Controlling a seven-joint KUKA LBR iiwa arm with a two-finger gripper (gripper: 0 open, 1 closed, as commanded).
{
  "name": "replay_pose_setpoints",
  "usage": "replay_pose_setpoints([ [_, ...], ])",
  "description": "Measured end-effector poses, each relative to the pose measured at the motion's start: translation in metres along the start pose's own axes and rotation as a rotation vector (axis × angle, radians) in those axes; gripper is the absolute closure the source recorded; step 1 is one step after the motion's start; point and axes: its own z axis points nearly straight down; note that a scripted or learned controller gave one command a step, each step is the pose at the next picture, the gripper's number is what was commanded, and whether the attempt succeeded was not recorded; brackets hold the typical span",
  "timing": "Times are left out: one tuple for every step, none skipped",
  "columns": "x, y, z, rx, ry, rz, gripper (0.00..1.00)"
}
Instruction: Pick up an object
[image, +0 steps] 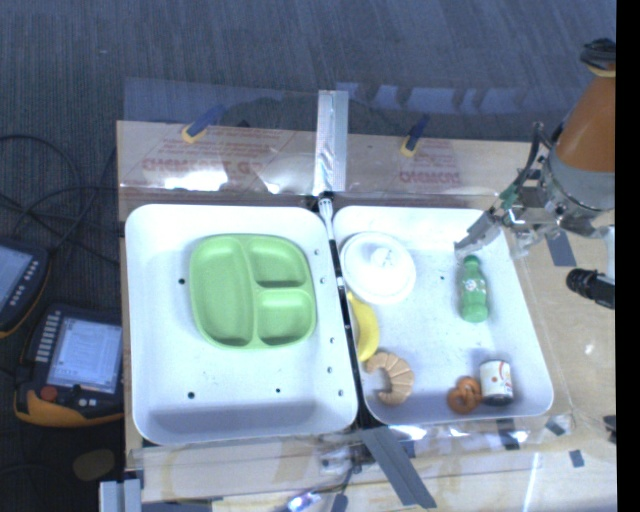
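Tool hangs above the right bin's far edge near the green bottle (likely target), finger state impossible to tell.

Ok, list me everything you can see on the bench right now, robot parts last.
left bin: 1, white, left half of the bench
right bin: 1, white, right half of the bench
tray: 1, green, three compartments, in the left bin
bowl: 1, white, upper left of the right bin
banana: 1, yellow, below the bowl, along the right bin's left wall
croissant: 1, tan, right bin, below the banana
bottle: 1, green, right bin, upper right
can: 1, white and red, right bin, lower right corner
brown item: 1, brown, touching the can's left side, too small to identify
arm: 1, grey with orange band, over the right bin's upper right corner
claw: 1, just above the bottle
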Motion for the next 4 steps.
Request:
replay_pose_setpoints([
  [-0.029,0.007,0.136,-0.005,0.007,-0.023,0.00],
  [-0.027,0.032,0.149,-0.017,0.012,0.041,0.00],
  [-0.030,0.030,0.146,-0.016,0.001,0.040,1.00],
  [0.049,0.019,0.051,0.000,-0.001,0.192,1.00],
])
